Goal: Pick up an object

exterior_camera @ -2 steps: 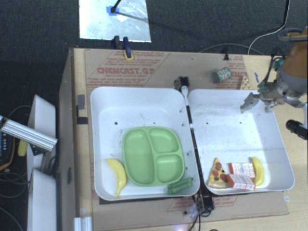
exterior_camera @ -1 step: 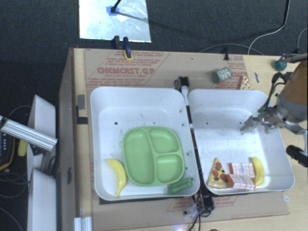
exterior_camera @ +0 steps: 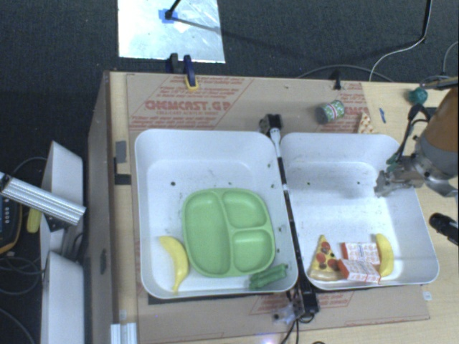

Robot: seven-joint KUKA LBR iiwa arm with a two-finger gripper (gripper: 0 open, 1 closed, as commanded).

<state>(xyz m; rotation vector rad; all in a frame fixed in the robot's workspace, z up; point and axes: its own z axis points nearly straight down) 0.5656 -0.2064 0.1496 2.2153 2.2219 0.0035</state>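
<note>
In the right bin point(exterior_camera: 337, 213), along its front wall, lie a pizza slice point(exterior_camera: 324, 258), a red and white box point(exterior_camera: 360, 259) and a small banana point(exterior_camera: 386, 254). The left bin point(exterior_camera: 154, 192) holds a green divided plate point(exterior_camera: 229, 231), a yellow banana point(exterior_camera: 174, 261) at its front left and a green pod point(exterior_camera: 267, 276) at the plate's front right. My gripper point(exterior_camera: 388, 183) hangs at the right bin's right rim, well behind the box and small banana, with nothing visibly in it.
A small tin can point(exterior_camera: 331, 111) and a patterned card point(exterior_camera: 364, 121) rest on the cardboard behind the right bin. A black divider clamp point(exterior_camera: 272, 125) sits between the bins at the back. Cables trail on the right.
</note>
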